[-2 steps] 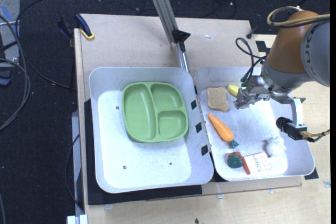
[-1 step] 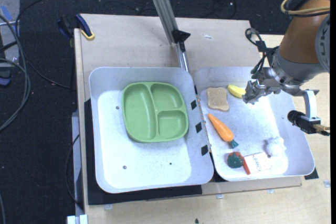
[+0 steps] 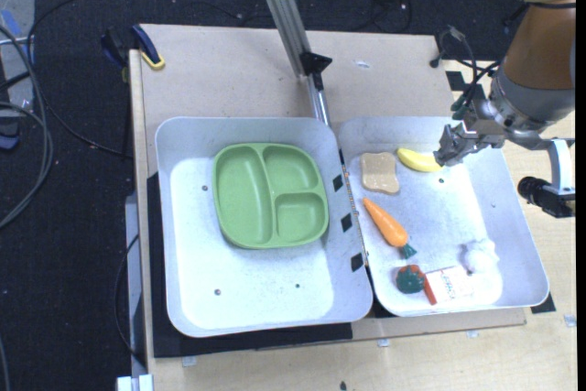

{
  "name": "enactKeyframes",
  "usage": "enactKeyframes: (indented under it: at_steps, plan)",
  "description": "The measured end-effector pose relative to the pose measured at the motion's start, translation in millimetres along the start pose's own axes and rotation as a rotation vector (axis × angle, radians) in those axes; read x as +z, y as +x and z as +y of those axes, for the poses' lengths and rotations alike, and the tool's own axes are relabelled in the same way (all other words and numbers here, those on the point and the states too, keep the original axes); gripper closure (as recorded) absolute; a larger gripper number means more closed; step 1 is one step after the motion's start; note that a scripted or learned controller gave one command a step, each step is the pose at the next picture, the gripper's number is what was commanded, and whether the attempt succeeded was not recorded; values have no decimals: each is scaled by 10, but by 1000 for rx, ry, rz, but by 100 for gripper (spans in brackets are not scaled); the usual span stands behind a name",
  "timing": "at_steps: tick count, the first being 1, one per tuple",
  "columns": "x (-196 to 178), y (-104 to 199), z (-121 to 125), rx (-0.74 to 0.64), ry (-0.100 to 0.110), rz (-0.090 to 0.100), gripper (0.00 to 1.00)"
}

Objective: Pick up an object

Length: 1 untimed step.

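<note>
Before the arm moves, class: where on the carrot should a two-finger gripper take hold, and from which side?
Grip the carrot across its thick orange middle, coming from above. It lies flat and slanted in the right bin, fingers closing across its narrow width, clear of the bread.

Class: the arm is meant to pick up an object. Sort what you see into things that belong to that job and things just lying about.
Belongs to the job:
two-finger gripper
yellow toy banana beside the gripper
right white bin

Just lying about:
green divided plate
orange toy carrot
tan bread slice
left white bin
</note>
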<state>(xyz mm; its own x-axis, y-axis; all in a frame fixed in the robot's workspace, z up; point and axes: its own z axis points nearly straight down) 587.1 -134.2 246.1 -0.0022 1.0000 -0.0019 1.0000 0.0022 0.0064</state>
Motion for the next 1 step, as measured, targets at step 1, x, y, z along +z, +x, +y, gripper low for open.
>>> enactKeyframes:
  at_steps: [1]
  plan:
    - [-72,504,142,-5,3,3,100]
